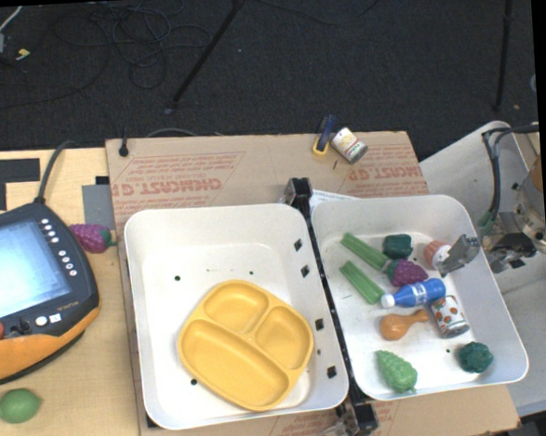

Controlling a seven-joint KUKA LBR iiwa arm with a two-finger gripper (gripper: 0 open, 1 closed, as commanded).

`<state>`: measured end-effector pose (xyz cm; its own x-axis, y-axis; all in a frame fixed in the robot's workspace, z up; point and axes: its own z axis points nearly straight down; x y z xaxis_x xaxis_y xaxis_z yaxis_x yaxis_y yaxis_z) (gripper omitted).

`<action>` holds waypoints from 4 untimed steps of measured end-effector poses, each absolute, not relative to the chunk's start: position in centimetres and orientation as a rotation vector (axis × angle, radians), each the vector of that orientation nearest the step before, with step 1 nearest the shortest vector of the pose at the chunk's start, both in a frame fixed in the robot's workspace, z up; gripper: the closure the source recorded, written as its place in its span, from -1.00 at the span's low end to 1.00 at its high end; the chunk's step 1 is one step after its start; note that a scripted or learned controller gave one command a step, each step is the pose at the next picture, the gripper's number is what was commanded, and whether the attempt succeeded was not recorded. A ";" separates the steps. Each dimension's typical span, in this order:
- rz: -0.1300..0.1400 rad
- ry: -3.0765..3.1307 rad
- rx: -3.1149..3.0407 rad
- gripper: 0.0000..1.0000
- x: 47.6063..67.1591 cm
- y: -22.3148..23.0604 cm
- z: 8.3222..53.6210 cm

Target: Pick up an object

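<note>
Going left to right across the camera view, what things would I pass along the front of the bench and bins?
Green ball → yellow divided plate in the left bin → bumpy green toy → soda can → dark green lump by the right bin's corner.

From above, my bench is lit evenly and fairly brightly, with the two white bins (218,235) close to washed out and showing almost no shading on their floors. The upper part of the frame falls off into a dark floor (244,65) where cables barely read. Shadows are soft and short, hugging the yellow tray (246,343) at lower centre. The picture is slightly soft and grainy throughout; small labels are unreadable.
</note>
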<state>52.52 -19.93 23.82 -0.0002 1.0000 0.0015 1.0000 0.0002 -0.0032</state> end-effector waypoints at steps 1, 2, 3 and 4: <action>0.005 -2.218 -2.207 -1.00 51.6 -12.8 15.3; 0.003 -2.220 -2.218 -1.00 48.5 -8.6 8.5; 0.003 -2.209 -2.228 1.00 48.6 -9.0 9.8; 0.001 -2.220 -2.223 1.00 54.0 -14.5 8.8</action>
